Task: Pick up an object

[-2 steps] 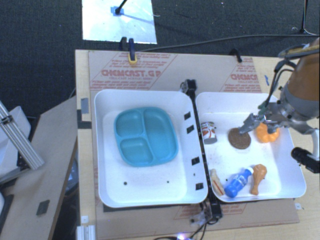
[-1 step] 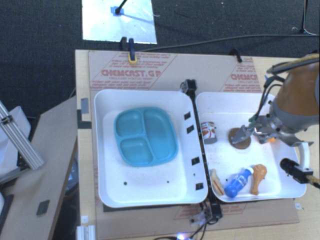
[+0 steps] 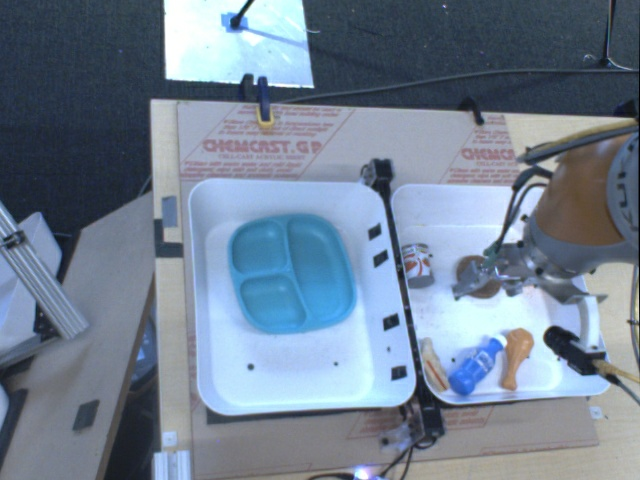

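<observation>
2 risks were judged: the gripper (image 3: 478, 282), its opening not discernible, could be closed beside the brown object (image 3: 474, 267), or the can (image 3: 416, 265) knocked.

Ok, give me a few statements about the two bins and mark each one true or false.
1. The blue divided plate lies in the left bin. True.
2. The blue bottle lies on the divided plate. False: it lies in the right bin, near its front wall.
3. The gripper is over the right bin. True.
4. The small can stands in the left bin. False: it is in the right bin, close to the divider.
5. The tan drumstick-shaped toy lies beside the blue bottle. True.
</observation>
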Controlling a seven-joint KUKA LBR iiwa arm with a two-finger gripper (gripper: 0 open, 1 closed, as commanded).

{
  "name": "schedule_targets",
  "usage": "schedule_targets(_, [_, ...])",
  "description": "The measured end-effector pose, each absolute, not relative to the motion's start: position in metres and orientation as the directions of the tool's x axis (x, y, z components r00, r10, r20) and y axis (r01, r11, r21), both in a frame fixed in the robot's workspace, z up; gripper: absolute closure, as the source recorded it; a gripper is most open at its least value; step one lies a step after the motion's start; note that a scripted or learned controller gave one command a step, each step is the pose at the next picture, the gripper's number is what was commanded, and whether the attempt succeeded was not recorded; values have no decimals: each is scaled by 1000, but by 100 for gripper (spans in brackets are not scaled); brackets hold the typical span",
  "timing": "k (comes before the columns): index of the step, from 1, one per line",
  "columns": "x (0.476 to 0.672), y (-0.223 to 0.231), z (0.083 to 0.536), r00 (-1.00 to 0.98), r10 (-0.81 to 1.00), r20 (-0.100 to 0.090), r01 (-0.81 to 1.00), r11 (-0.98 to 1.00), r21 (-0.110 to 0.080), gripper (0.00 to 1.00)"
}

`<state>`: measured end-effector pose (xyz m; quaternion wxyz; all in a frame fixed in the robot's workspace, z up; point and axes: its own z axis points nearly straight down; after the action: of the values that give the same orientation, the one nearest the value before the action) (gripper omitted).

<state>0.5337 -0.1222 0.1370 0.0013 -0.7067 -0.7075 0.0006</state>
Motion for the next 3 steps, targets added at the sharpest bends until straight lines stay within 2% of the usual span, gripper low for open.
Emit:
schedule_targets(1, [533,-122,85,-1,1000,2,1000,1,-4,0])
schedule_targets(2, [535,-122,98,-1,1000,0,1000,1,3,100])
schedule_targets(3, [534,-116,143,-5,1000,-1,1000,5,6,100])
